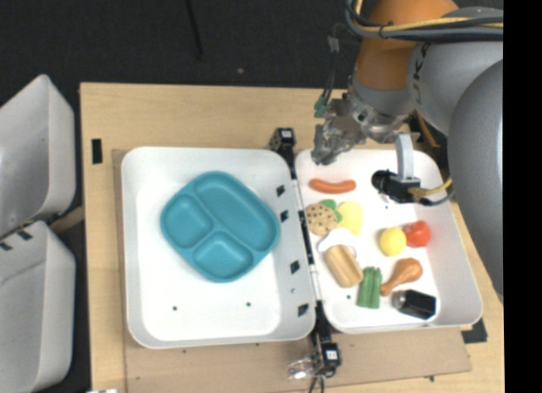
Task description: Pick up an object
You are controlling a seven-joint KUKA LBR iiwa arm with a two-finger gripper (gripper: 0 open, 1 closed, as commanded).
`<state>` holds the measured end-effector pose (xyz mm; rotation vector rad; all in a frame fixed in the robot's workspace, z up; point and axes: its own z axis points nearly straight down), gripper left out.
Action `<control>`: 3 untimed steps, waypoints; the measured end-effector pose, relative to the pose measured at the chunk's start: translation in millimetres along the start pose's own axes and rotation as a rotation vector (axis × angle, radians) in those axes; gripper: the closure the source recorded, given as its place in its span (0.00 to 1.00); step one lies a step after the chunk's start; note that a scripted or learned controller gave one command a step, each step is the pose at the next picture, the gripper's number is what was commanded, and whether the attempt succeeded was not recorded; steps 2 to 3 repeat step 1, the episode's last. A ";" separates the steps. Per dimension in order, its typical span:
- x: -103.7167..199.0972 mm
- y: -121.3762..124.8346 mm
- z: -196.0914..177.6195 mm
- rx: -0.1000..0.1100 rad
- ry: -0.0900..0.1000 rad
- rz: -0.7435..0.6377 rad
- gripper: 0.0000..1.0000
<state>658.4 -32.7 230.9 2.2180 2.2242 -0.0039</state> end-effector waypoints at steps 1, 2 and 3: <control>0.1 3.8 -14.7 -0.001 0.001 -0.002 1.00; 0.1 3.8 -14.7 -0.001 0.001 -0.002 1.00; 0.1 3.8 -14.7 -0.001 0.001 -0.002 1.00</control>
